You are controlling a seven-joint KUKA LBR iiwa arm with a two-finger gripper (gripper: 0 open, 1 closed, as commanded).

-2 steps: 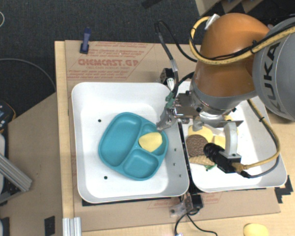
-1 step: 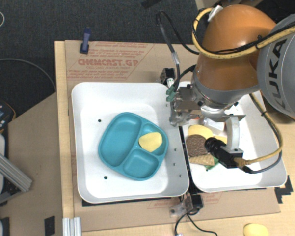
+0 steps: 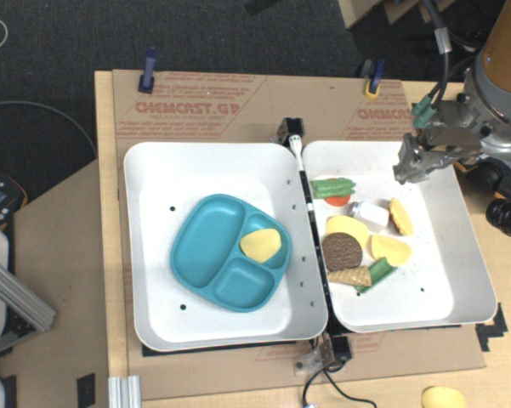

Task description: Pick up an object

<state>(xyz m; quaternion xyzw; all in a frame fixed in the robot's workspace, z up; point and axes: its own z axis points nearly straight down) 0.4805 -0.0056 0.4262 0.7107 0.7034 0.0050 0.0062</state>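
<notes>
My gripper (image 3: 408, 170) hangs over the back of the right bin (image 3: 459, 287), just right of and beyond the toy food; nothing shows in its grasp. Below it lie a green pod (image 3: 332, 187) over a red piece (image 3: 337, 201), a white block (image 3: 372, 215), an orange-yellow slice (image 3: 400, 217), a yellow piece (image 3: 347, 227), a brown cookie (image 3: 342, 249), another yellow piece (image 3: 390, 249), a green piece (image 3: 378, 272) and a tan cone (image 3: 349, 276).
The left bin (image 3: 153, 185) holds a teal divided plate (image 3: 217, 249) with a yellow food piece (image 3: 261, 245) in its right compartment. A black divider strip (image 3: 304, 194) runs between the bins. Blue clamps (image 3: 148, 70) (image 3: 373, 79) pin the cardboard at the back.
</notes>
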